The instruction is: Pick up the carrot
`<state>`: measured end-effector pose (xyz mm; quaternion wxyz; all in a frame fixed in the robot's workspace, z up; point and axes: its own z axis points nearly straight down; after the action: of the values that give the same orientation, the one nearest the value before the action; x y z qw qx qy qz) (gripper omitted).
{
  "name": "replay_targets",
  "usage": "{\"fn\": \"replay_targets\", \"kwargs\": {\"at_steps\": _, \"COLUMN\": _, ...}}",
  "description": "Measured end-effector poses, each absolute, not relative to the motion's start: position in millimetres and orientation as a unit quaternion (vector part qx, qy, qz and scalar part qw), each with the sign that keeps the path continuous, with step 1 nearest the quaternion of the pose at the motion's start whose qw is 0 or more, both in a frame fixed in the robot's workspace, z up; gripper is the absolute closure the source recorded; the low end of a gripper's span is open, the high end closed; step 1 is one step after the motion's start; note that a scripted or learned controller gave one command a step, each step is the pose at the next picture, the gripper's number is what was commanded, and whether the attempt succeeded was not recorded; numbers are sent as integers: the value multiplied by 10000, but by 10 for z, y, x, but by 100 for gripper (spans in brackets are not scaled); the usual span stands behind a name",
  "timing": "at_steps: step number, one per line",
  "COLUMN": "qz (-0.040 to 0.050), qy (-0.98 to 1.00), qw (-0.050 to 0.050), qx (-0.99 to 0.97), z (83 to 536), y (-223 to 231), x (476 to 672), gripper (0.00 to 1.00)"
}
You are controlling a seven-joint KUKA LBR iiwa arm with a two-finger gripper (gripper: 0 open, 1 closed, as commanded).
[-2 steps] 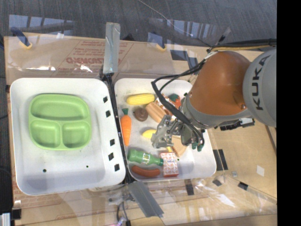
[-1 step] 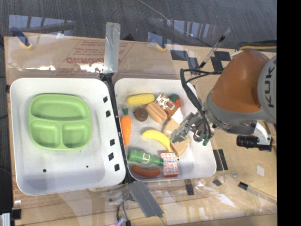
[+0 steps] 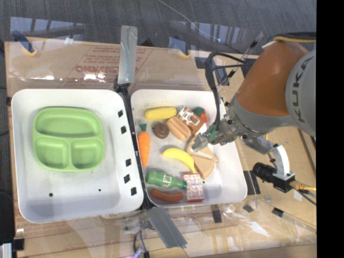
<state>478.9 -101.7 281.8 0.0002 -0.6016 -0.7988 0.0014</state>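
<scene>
In the camera view, the grey arm [image 3: 279, 85] with its orange band enters from 3 o'clock and bends down over the right bin [image 3: 228, 190], its wrist angled toward 8 o'clock. The pincer [image 3: 203, 141] sits low at the bin's right-centre, just above a tan wedge that looks like a bread slice [image 3: 204, 165]. How far the pincer stands apart cannot be told from this slant, and nothing can be made out between its tips.

The carrot [image 3: 144, 148] lies along the right bin's left wall, at 9 o'clock of that bin, orange body pointing toward 6 o'clock with a green top at 12 o'clock. It is well apart from the pincer, with other toy foods between them.

Within the same bin, a corn cob [image 3: 160, 113] lies at 12 o'clock, a small brown round piece [image 3: 160, 130] just below it, a hot dog [image 3: 180, 128] beside that, and a banana [image 3: 178, 157] at centre. A green bottle [image 3: 165, 180] and a sausage [image 3: 166, 196] rest at 6 o'clock, next to a small red packet [image 3: 193, 187].

The left bin [image 3: 32, 203] carries 1 green divided plate [image 3: 67, 138] with 3 compartments, at its 11 o'clock. Both bins stand on the tabletop [image 3: 64, 63], touching side by side.
</scene>
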Motion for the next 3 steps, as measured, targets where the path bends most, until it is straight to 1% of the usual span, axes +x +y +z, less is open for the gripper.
{"fn": "replay_targets", "kwargs": {"at_steps": 1, "qz": 20, "qy": -6750, "qw": 5, "qx": -7378, "z": 2868, "y": -548, "x": 4848, "gripper": 100}}
{"fn": "replay_targets", "kwargs": {"at_steps": 2, "qz": 44, "qy": -7509, "qw": 49, "qx": -6604, "z": 1861, "y": -217, "x": 4984, "gripper": 100}}
{"fn": "replay_targets", "kwargs": {"at_steps": 3, "qz": 11, "qy": -7711, "qw": 5, "qx": -6367, "z": 2491, "y": -328, "x": 4958, "gripper": 100}}
